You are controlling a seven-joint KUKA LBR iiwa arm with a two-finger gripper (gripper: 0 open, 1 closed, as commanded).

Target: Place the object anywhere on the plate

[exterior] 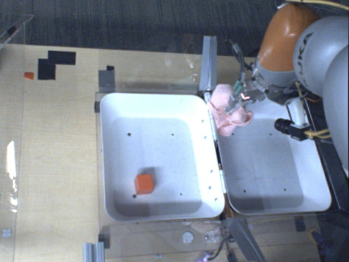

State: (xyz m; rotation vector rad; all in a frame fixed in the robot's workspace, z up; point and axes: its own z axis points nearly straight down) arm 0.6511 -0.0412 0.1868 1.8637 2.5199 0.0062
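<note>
object: pink soft thing (pixel 228 113), crumpled cloth or plush-like, upper middle of frame, draped at the divide between the two bins, mostly over the upper left corner of the right bin (pixel 283 192)
gripper (pixel 240 98): right on top of the pink thing, upper right of centre; grip state cannot tell, too small and blurred
plate: can't make one out for sure
left bin (pixel 163 146): holds a small orange block (pixel 144 184) at lower left, well apart from the pink thing
handling guess: light, limp, deforms and sags; not fragile, not slippery, may snag on the bin rim
where to grab: pinch a bunched fold near the thick middle, not a loose edge
risk: thin pinch slips out on lift
</note>
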